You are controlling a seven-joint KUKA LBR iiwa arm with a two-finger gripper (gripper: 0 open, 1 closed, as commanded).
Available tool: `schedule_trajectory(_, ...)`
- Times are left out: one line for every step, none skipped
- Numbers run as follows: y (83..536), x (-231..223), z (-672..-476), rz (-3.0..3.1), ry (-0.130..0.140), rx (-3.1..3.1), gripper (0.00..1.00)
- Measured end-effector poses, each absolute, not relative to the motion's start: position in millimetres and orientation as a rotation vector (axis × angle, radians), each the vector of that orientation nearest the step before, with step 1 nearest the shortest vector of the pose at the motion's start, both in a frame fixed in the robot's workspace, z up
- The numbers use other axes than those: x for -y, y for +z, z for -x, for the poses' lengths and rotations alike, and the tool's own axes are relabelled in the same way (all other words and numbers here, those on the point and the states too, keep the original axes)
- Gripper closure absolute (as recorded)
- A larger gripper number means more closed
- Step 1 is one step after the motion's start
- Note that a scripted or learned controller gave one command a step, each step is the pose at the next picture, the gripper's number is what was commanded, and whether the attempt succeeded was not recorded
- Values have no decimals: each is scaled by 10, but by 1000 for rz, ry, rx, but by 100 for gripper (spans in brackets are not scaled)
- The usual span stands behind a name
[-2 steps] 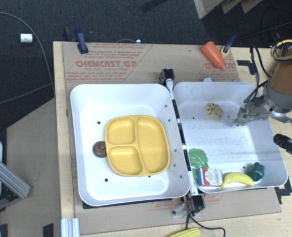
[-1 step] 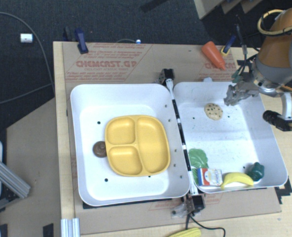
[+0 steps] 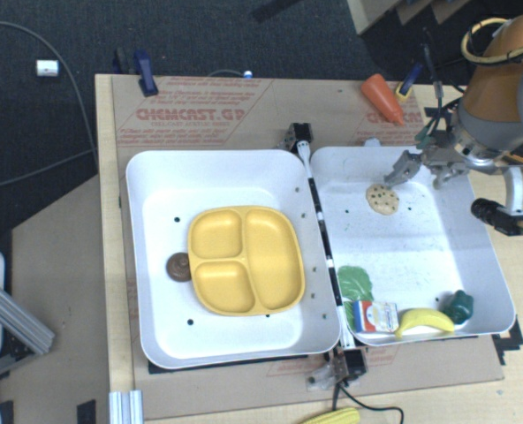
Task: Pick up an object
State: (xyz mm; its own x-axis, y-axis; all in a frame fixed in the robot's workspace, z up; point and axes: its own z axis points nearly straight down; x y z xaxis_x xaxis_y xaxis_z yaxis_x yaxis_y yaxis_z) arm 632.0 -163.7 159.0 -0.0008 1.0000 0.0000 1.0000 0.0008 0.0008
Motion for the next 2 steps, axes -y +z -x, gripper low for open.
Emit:
schedule_trajectory(841, 1313, -6462, -2222, 0, -2223, 0)
schedule_trajectory(853, 1932, -6668, -2219, 0, -2220, 0)
